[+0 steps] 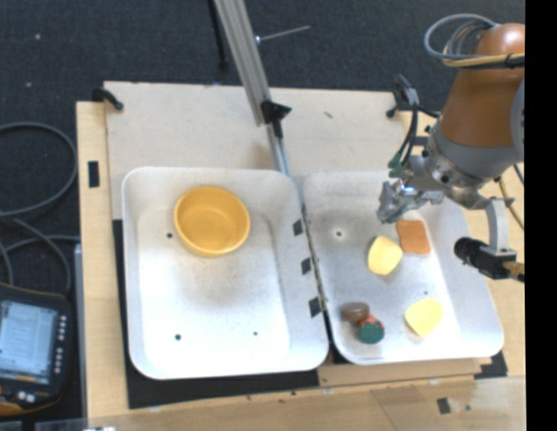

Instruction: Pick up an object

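We look down at a slant on a pale wooden worktop (189, 128) carrying two shallow white bins side by side. The left white bin (216, 330) holds a round yellow plastic bowl (212, 220), upright, in its upper left part. The right white bin (467, 326) holds five small things. A pale yellow rounded piece (384, 256) lies near the bin's middle, and an orange rectangular block (413, 237) lies just beside it, up and to the right; we cannot tell whether the two touch. A second pale yellow piece with a wedge outline (423, 317) lies lower right, well apart from the first. Near the bin's lower left edge a small brown rounded lump (354, 312) sits against a dark green rounded lump with a red spot (371, 331).

The grey arm with its orange band (483, 88) reaches in from the right, over the upper part of the right bin. Its gripper (393, 206) hangs just above and to the left of the orange block, close to the first yellow piece. We see nothing between its fingers, and from this angle we cannot tell whether it is open or closed.

A slanted aluminium rail (243, 43) rises from the worktop's far side between the bins. Black cables (27, 178) and a handheld control pendant with a screen (22, 348) lie on the dark floor at left.
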You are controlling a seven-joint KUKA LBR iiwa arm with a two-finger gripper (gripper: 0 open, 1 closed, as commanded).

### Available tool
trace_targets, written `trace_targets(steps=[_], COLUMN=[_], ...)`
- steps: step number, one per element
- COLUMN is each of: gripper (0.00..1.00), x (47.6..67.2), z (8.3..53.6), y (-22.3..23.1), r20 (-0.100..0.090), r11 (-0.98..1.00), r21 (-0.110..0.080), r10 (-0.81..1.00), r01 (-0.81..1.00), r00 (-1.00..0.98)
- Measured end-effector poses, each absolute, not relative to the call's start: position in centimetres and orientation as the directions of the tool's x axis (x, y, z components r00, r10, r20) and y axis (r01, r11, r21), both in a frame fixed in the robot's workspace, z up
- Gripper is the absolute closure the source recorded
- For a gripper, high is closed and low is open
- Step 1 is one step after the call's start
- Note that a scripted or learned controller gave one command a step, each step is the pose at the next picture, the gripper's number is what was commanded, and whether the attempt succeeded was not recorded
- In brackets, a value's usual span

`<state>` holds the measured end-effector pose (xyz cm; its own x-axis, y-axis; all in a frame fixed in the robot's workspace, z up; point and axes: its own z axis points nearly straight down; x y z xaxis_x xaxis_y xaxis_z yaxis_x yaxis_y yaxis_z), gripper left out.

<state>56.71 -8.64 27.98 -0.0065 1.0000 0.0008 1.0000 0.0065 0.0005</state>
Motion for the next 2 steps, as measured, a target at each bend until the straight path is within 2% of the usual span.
trace_targets(steps=[2], gripper=[1.0], x=[55.0], z=[25.4], y=[1.8], r20=[0.001], r11=[0.006], r21=[0.0], r10=[1.0], r01=[1.0], r00=[-0.006])
